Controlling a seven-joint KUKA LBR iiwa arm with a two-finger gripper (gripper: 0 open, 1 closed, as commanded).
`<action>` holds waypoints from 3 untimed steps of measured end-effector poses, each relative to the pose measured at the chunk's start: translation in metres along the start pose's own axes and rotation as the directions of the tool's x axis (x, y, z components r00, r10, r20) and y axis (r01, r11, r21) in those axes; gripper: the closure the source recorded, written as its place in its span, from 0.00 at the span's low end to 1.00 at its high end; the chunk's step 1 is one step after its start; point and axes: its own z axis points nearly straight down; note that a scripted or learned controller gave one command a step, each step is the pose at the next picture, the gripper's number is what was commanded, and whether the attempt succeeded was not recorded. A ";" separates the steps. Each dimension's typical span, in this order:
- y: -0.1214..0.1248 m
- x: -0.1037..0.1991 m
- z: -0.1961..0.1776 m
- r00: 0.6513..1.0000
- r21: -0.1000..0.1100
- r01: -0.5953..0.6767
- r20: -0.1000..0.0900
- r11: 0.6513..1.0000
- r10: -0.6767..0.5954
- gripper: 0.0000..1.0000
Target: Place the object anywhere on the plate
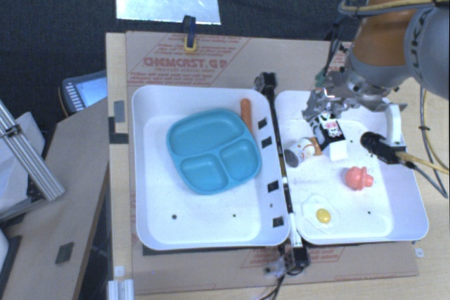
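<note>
The gripper (325,124) hangs low over the back left part of the right bin (408,211), reaching down from the grey arm with its orange band (394,7). Whether its fingers are apart or together cannot be told; dark parts and a small label hide them. Just below the gripper lie a small white block (338,150) and a white and orange cylinder-like piece (304,149), its long axis running roughly left to right. Further right of the block sits a pink toy (359,178), and nearer the front a fried egg (320,211). The blue plate (213,150) rests in the left bin (151,221), with an orange sausage (246,114) at its back right edge, lengthwise front to back.
</note>
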 end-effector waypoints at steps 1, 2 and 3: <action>-0.028 0.058 0.004 1.000 0.001 0.001 -0.001 1.000 -0.001 1.00; -0.054 0.104 0.018 1.000 0.003 0.001 0.000 1.000 -0.001 1.00; -0.088 0.156 0.008 1.000 0.002 0.001 -0.001 1.000 -0.001 1.00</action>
